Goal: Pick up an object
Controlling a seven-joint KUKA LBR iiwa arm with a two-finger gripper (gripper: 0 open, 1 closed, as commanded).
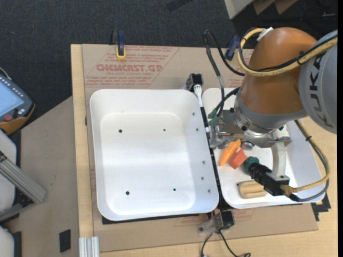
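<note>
Arm [278, 74] parked low over right bin [305, 159], right of centre, wrist blocking most of it. Gripper's state, can't tell. Orange piece [231, 153] and tan block [252, 189] huddled lower right, likely targets. Left bin [102, 106] probably drop spot.

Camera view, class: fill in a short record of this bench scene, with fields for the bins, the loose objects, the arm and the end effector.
left bin: white, shallow, dark dots on its floor
right bin: white, mostly under the arm
objects in right bin: orange carrot-shaped piece, tan wooden block
arm: grey with orange band, over right bin
end effector: low beside the orange piece; grasp unclear
</note>
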